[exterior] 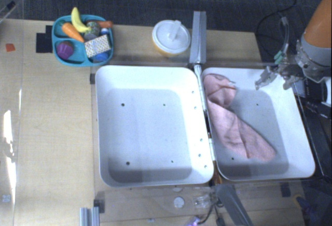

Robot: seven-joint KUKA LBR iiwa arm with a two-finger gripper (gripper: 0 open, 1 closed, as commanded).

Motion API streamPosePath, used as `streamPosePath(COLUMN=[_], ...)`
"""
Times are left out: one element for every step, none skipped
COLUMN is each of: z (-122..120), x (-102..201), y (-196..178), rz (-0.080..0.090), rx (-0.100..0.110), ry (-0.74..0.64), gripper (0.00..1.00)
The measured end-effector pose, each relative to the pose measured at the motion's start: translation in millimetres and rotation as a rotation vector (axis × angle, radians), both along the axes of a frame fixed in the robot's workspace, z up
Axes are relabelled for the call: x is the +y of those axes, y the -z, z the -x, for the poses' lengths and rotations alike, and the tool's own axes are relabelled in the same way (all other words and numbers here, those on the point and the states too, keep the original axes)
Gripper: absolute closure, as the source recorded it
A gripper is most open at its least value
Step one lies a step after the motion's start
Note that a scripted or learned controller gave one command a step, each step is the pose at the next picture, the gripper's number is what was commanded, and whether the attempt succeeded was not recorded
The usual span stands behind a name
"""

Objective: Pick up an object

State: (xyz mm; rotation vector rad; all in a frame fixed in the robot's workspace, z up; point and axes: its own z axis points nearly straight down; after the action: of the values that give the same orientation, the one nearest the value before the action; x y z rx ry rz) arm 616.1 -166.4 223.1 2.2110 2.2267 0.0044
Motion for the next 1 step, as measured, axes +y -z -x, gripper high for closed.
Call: streamPosePath(z=[29.3], x=[4.2], y=[93.1], rz=[-0.001], rx=[0.000], ry=[-0.002], gripper=[0.00])
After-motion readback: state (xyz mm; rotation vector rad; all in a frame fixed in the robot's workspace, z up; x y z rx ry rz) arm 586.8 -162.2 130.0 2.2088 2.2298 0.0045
